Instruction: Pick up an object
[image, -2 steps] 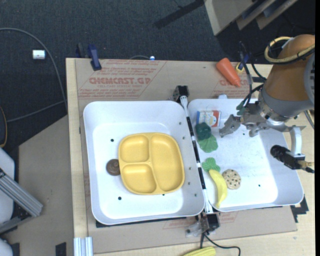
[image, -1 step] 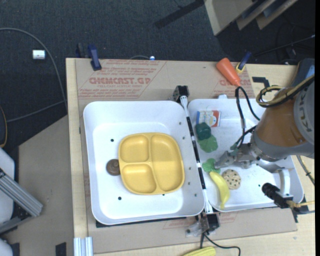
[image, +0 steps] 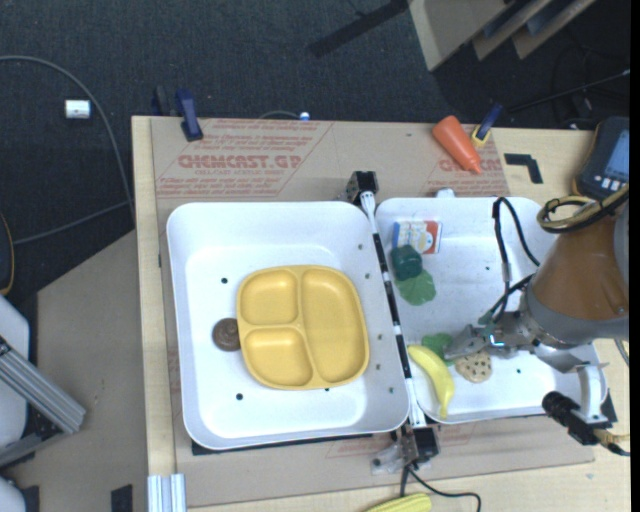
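The right bin holds a yellow banana at its front left and a speckled cookie just right of it. A small white, red and blue carton lies at the back, with green toy pieces in front of it. My gripper hangs low over the bin's front, just above the cookie and the banana's upper end, pointing left. I see nothing held in it. A small green bit lies right beside its tip.
The left bin carries a yellow divided plate with a brown round disc against its left side. An orange carrot-shaped object lies on the bench behind the right bin. Black cables loop over the right bin.
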